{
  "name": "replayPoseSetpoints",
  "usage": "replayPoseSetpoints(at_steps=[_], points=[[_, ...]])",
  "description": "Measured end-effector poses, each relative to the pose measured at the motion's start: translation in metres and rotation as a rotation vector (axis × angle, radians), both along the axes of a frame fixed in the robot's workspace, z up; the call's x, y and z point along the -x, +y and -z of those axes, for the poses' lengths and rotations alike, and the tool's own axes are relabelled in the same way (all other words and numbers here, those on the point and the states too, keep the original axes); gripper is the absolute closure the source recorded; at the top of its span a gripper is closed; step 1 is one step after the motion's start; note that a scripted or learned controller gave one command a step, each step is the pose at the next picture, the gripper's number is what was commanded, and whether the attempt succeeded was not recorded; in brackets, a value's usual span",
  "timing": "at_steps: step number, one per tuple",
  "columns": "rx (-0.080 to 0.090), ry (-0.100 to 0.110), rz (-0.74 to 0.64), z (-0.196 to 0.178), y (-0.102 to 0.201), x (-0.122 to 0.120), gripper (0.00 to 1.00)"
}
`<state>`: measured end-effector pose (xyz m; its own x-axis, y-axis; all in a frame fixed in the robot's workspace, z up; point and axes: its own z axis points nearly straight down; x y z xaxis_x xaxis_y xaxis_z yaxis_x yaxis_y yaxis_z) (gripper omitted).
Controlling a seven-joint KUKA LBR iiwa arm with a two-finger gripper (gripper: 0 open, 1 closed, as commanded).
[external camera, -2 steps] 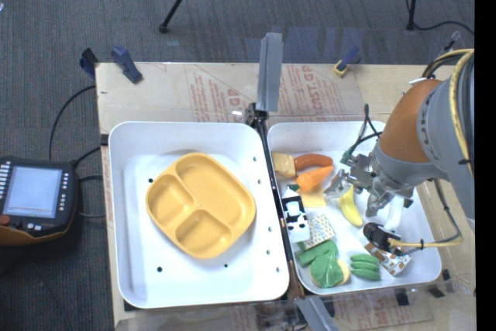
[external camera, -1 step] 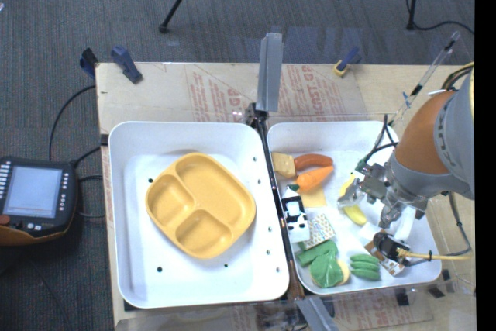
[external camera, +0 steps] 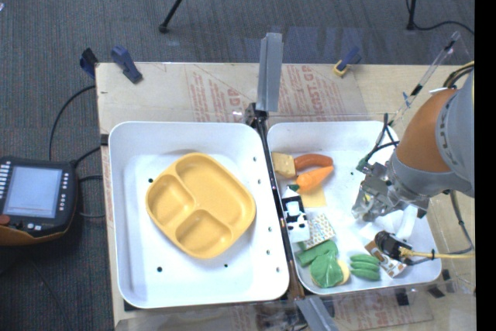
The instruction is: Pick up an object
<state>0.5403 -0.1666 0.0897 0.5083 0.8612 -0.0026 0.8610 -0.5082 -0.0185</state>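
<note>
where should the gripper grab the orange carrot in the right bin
Grip the carrot across its thick middle, coming straight down from above. It lies flat, long axis running left-right, so the fingers should close front-to-back. The sausage sits close behind it, leaving little room there.

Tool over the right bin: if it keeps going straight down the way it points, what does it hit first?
Most likely bare floor of the right bin: the tool points down at white floor, no item under it. Depth is uncertain.

Grey arm [external camera: 465, 136] with an orange band, dark cables, metallic wrist
</note>
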Motion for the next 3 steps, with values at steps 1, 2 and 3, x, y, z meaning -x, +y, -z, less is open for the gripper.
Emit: replayPoseSetpoints(at_steps=[1,2,3], points=[[0.004,-0.013,-0.127,-0.058,0.013,0.015,1.0],[0.006,-0.011,-0.008,-0.093,0.044,-0.013,1.0],[0.005,-0.01,-0.08,-0.126,0.109,0.013,1.0]])
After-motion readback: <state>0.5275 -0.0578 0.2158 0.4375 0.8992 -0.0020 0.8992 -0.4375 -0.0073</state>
